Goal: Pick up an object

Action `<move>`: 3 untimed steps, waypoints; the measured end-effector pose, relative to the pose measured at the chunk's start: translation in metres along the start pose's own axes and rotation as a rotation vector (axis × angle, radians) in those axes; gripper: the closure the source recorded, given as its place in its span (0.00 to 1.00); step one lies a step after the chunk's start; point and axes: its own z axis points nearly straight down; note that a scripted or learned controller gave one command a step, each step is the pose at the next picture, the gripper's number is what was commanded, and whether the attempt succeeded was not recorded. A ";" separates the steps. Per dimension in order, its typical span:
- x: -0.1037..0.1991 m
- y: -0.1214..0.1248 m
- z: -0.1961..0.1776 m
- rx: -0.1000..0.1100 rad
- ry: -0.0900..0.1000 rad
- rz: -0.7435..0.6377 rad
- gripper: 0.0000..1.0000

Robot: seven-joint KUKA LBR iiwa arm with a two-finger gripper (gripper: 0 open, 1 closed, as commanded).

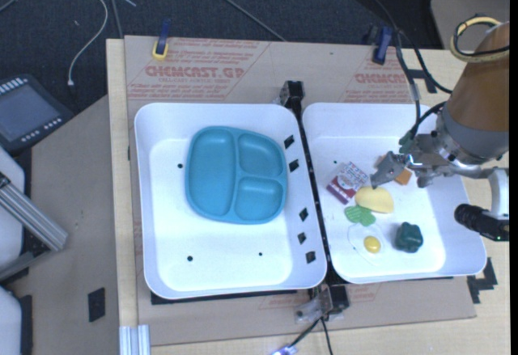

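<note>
The gripper [394, 170] hung low over the right bin [429, 264], at the far edge of a small cluster of toy food. Its two grey fingers [384, 163] stood spread apart with an orange piece [402, 176] lying at their tips — the view did not settle whether that piece sat between them or merely just beside. I judged the grasp not yet made; nothing showed as pinched.

Just near of the tips lay a yellow lemon-like piece [375, 200], touching a green leafy piece [360, 215]. To the left sat a red-and-white wrapped item [346, 180]. Nearer still were a small yellow ball [371, 244] and a dark green pepper [409, 237], each well apart from the rest.

To do this well, the arm should commit to one target — the orange piece seemed closest — centre the fingers on either side of it, go down until they reach its sides, then close and lift straight up. Crowding against the lemon piece risked a nudge rather than a hold.

The left bin [162, 264] held a blue divided tray [237, 175].
</note>
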 end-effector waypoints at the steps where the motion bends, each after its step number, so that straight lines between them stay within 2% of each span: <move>1: 0.001 0.007 0.045 0.000 0.000 0.000 0.00; 2: -0.001 0.009 0.089 0.001 0.000 0.000 0.00; 3: -0.001 0.011 0.075 -0.006 0.000 0.000 1.00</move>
